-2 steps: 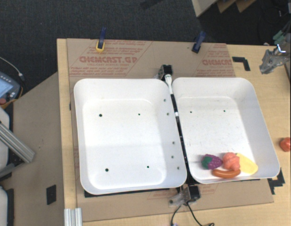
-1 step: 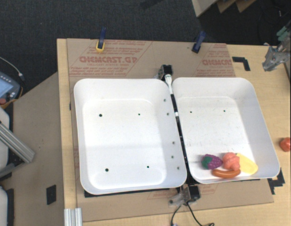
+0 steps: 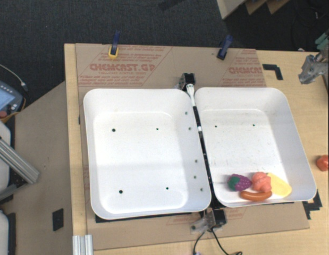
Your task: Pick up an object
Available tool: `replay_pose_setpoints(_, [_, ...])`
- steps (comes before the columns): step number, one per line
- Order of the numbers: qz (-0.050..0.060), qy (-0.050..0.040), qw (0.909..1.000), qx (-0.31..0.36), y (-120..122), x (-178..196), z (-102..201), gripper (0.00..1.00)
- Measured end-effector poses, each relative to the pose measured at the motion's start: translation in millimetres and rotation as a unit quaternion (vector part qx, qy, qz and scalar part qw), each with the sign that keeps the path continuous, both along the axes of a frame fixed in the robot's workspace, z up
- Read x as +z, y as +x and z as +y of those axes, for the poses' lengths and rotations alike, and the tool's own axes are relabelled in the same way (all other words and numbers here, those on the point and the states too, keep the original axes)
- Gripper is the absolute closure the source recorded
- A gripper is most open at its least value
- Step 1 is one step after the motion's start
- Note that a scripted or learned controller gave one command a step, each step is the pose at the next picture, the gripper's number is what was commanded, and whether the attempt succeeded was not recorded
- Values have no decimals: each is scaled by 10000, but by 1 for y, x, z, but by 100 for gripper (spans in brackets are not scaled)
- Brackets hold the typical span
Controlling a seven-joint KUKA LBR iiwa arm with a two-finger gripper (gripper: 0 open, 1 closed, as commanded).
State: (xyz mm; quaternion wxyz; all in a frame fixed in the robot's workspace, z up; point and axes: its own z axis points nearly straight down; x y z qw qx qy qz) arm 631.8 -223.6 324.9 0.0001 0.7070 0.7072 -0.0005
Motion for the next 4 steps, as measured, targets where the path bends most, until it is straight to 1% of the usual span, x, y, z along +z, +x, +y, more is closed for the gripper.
replay_pose_setpoints(1, [8,4,10000,-3,-13,-38,0,100])
replay_pose_setpoints(2, [-22,-13,10000,5,-12,-26,0,100])
replay_pose_setpoints(3, [-29,-10,10000,3,11,-4,0,100])
replay_pose_setpoints(4, [6,3,10000,0,-1,-33,0,100])
